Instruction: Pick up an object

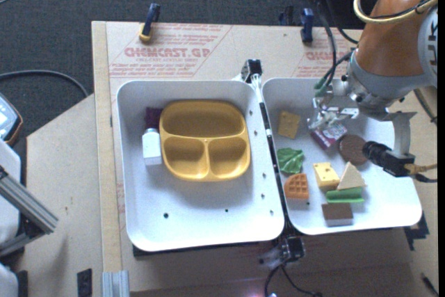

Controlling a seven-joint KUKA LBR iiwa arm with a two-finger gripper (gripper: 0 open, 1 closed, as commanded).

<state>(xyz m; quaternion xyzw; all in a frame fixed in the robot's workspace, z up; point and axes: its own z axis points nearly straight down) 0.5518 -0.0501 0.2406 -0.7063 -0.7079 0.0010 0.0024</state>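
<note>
Two-finger gripper point(328, 123), finger state indiscernible, low over the small maroon block point(322, 138) beside the brown round disc point(352, 148); crowded neighbours risk a deflected, failed grasp.

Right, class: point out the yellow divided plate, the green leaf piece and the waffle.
yellow divided plate point(203, 120): camera view, on the large upper compartment.
green leaf piece point(290, 159): camera view, on its middle.
waffle point(297, 186): camera view, on its gridded top.
</note>
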